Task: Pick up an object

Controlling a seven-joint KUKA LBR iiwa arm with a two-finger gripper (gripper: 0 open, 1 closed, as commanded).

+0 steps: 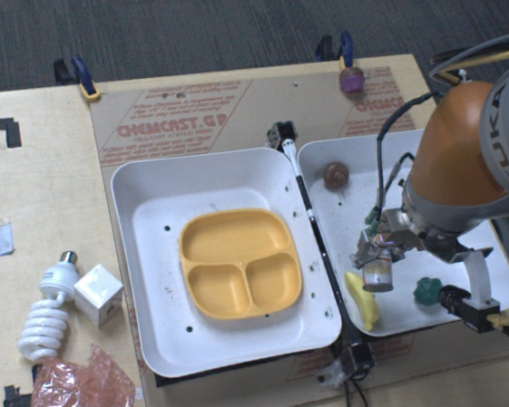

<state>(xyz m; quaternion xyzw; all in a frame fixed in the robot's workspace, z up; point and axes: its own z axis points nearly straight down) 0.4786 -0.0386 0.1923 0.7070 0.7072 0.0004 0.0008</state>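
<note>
Banana (pixel 362 299) lies beside green object (pixel 426 292).

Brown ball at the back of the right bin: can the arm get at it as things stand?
Probably yes. The brown ball lies alone on bare bin floor, nothing over it, and the gripper hangs in the same right bin.

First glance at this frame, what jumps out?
The yellow divided tray sitting in the middle of the left bin, then the orange-banded arm reaching over the right bin from the right. Its pincer hangs low in that bin, beside a yellow banana-like object, with a green object and a brown ball nearby.
</note>
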